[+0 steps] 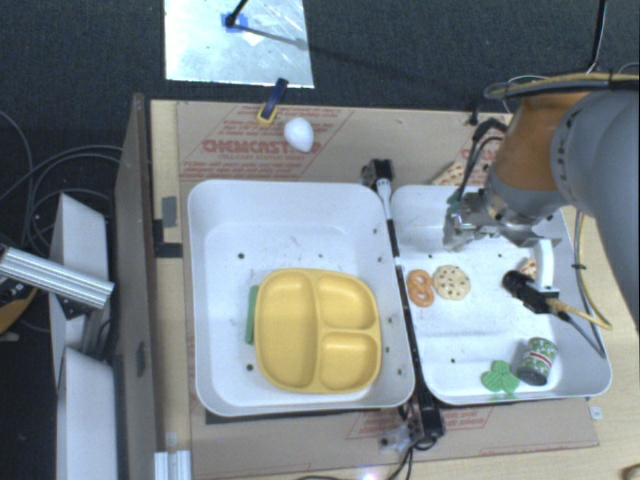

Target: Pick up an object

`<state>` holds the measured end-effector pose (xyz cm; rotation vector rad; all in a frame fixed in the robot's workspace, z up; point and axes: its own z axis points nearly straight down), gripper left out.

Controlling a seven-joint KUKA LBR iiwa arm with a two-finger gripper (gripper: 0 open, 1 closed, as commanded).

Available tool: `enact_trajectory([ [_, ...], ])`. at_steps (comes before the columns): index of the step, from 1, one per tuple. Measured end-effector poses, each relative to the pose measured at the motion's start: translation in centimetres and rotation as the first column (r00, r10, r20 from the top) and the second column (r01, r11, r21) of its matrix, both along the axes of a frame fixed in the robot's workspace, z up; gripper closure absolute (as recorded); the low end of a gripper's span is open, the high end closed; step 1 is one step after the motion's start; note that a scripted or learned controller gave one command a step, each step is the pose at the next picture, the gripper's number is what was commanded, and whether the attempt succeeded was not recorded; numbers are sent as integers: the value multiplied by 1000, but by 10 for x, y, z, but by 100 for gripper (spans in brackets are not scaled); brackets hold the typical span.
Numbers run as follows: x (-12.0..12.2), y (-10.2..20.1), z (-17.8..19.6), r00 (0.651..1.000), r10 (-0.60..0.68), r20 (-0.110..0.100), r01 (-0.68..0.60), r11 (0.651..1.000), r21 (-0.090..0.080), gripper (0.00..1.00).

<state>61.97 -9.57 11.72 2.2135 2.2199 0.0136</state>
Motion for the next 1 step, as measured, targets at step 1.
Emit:
enact_trajectory([
  [1,0,0,0,1000,1,-1,-1,1000,0,0],
])
